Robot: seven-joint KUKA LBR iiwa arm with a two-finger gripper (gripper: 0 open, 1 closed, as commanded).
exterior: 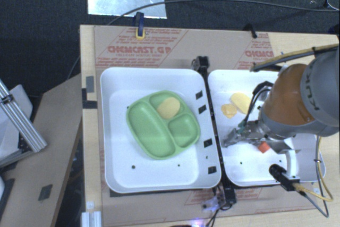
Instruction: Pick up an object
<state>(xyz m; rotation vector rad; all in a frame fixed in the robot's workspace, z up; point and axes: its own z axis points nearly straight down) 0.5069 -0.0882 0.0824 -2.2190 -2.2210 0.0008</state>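
White bins [114, 167] hold green tray [154, 133]; claw [231, 139] near yellow pieces [236, 103].

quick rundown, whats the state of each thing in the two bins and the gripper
green divided plate: flat in the left bin, upright
yellow object: resting in the plate's top compartment
yellow pieces: lying on the right bin floor, two of them touching, not held
small red object: on the right bin floor, partly under the arm
gripper: low over the right bin, nothing visibly between its fingers

Bright, even light from above makes the white bins [154, 80] glow. Shadows are soft. The picture is a bit grainy and fuzzy.
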